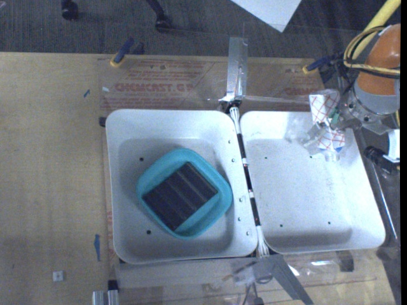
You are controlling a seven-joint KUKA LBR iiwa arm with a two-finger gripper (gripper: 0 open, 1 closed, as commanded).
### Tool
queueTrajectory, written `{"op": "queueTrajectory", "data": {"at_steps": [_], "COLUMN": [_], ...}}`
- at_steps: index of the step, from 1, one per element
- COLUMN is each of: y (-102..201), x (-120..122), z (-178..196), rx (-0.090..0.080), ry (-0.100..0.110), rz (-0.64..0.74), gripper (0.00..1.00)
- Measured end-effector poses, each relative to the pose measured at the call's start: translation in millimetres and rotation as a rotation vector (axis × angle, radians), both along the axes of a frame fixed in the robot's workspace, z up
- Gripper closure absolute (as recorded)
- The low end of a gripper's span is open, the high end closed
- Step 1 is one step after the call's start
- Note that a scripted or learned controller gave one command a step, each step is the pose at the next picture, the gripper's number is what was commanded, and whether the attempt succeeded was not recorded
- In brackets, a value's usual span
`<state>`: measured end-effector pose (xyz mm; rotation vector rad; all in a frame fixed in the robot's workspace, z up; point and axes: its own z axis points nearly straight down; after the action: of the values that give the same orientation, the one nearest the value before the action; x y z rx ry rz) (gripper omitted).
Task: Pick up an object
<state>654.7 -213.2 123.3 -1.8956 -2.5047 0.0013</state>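
Observation:
A teal square dish [219,192] with a dark ribbed block [180,195] lying in it sits in the left bin [121,170]. A crumpled white packet [321,108] with red, green and blue print is at the far right corner of the right bin [305,227]. My gripper [323,132] is right at this packet, under the grey wrist and orange band [383,51]. The packet overlaps the gripper's tip, and the view does not show whether the two touch or whether the packet rests on the bin floor.
A metal divider post [237,68] rises at the back between the two bins. Clamps [121,54] hold the board at the back left. Yellow and black cables [359,43] hang by the arm at the upper right.

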Motion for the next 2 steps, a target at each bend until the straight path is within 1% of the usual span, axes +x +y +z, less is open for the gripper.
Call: {"op": "queueTrajectory", "data": {"at_steps": [1, 2], "y": [10.2, 9.5], "x": [10.1, 9.9], "z": [-25.7, -15.5], "rx": [-0.006, -0.007], "ry": [0.011, 0.012], "rz": [0.227, 0.227], "gripper": [0.0, 1.0]}}
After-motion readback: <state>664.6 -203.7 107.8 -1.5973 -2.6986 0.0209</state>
